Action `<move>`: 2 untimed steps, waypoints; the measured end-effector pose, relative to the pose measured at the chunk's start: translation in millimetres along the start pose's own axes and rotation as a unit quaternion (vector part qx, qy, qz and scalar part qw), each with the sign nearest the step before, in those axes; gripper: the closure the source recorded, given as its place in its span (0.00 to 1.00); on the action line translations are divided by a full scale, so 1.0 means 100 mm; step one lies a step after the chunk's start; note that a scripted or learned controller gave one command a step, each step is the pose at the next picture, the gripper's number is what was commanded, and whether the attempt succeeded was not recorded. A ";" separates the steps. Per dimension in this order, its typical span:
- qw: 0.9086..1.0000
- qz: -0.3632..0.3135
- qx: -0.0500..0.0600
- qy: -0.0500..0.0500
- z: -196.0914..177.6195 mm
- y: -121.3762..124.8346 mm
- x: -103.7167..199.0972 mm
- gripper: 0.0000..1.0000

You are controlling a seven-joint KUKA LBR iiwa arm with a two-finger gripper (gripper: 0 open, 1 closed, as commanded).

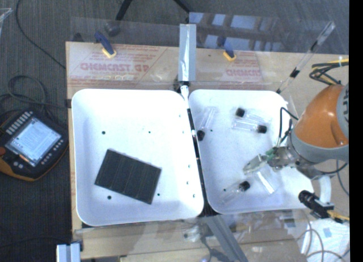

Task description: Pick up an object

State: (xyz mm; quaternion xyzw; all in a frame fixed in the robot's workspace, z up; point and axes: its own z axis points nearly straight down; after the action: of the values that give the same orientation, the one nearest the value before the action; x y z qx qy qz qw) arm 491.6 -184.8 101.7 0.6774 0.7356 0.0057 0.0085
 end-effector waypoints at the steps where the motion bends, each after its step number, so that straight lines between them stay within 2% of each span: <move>1: 1.000 0.000 0.000 0.001 -0.08 0.01 0.01 1.00; 2: 0.999 -0.043 0.010 0.003 -0.48 -0.05 0.16 1.00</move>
State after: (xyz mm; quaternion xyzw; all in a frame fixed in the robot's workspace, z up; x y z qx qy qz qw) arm 484.1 -169.4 149.3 0.6454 0.7638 0.0002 -0.0007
